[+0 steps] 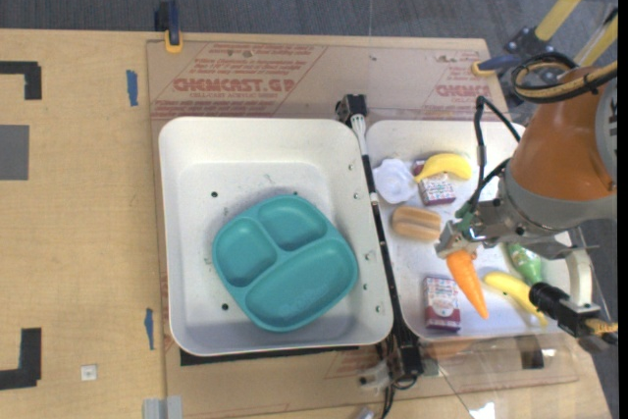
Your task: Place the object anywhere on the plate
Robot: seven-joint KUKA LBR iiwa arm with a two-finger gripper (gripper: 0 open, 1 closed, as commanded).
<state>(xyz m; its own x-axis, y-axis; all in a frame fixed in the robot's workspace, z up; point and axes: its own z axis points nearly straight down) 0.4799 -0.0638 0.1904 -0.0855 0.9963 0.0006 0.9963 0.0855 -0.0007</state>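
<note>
A teal divided plate (285,262) lies in the left white bin (186,162). In the right bin (404,321), an orange toy carrot (470,285) points toward the front right. My gripper (461,238) hangs right at the carrot's thick end, which meets the gripper's underside. The arm's grey and orange wrist (557,162) covers the back right part of this bin.
Around the carrot lie a tan bun (417,223), a small snack box (442,301), a yellow banana (510,288) and a green piece (525,262). Farther back are a white cup (394,180), another snack box (438,190) and a second banana (446,165).
</note>
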